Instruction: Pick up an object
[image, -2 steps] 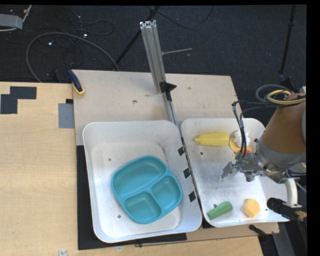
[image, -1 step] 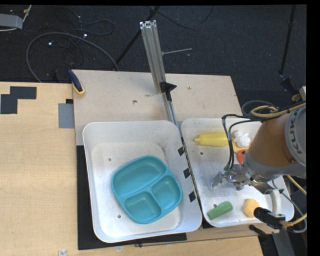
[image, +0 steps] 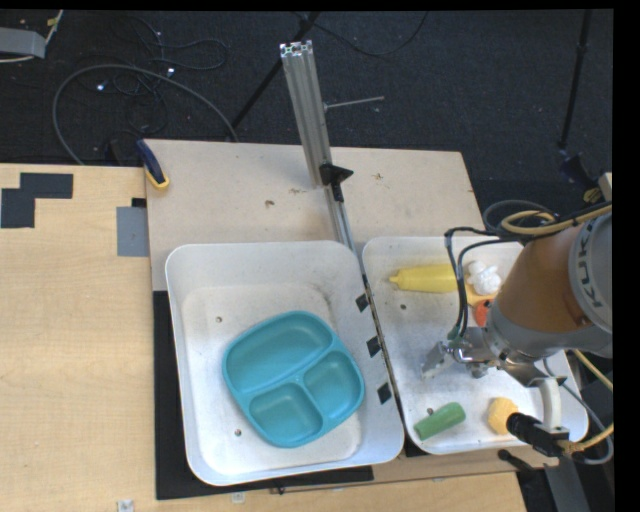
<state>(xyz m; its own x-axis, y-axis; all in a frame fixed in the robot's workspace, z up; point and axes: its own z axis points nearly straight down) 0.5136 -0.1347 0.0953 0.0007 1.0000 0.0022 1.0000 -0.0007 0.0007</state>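
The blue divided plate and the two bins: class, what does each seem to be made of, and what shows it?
Blue divided plate: probably moulded plastic, given its even colour, soft sheen and rounded compartments. Left bin and right bin: likely thin white plastic, matte and scuffed with dark specks.

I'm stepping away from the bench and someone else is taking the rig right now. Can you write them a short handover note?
Tool: low over the right bin, nothing visible between its fingers; open or shut is unclear.
Right bin holds a yellow object near the far wall, a green piece and a yellow-handled item near the front edge.
Left bin holds a blue divided plate.
Done: arm is positioned over the right bin.
Left: grasp and lift one object.
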